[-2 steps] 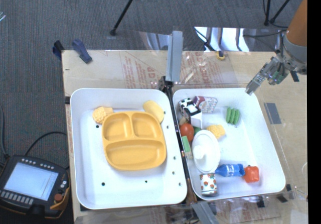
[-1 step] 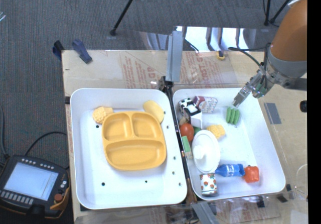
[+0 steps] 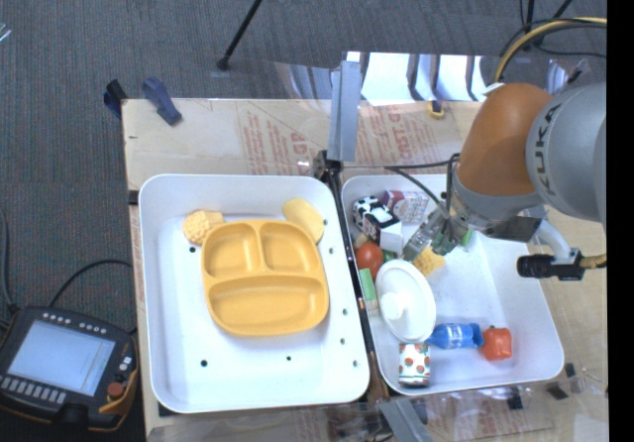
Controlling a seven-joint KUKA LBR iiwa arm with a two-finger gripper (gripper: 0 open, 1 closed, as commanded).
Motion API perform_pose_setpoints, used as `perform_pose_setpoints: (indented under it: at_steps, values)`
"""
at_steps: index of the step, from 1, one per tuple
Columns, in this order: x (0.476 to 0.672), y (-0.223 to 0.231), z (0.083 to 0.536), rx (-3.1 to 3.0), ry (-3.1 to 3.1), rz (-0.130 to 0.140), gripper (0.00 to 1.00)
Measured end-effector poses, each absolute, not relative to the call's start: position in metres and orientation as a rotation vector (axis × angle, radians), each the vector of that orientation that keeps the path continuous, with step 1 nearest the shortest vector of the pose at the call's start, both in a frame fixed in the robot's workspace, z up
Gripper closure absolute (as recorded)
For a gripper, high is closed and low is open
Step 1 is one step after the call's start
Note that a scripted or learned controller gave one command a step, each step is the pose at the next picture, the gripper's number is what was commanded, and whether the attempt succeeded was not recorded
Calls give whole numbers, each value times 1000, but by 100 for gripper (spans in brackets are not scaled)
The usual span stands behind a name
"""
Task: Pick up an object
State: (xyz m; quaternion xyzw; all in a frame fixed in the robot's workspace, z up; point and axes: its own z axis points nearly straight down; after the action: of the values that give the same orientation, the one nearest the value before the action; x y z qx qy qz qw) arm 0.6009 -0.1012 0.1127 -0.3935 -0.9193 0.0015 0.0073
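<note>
Objects: toys crowd the right bin (image 3: 525, 281) — white lid (image 3: 406, 299), blue bottle (image 3: 456, 336), red tomato (image 3: 369, 256), spotted cup (image 3: 415, 363).
Arm: reaches in from the right, orange band (image 3: 505, 138) high, wrist angled down-left.
Gripper (image 3: 428, 240): low over the bin's far-left clutter; cannot tell its state.
Left bin (image 3: 168, 331): yellow divided plate (image 3: 264, 276).

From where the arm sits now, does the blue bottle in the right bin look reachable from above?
Probably yes. The blue bottle lies flat near the front of the right bin, nothing lying on top of it; the white lid and an orange object flank it closely, which may crowd the tool.
</note>
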Motion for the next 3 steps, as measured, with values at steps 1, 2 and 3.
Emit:
perform_pose_setpoints:
  at_steps: [1,2,3]
  values:
    - [609,-55,219,-1050,-2970,-5,100]
    - [527,-59,186,62,-3139,-3,100]
    - [541,-72,141,9,-3146,-2,100]
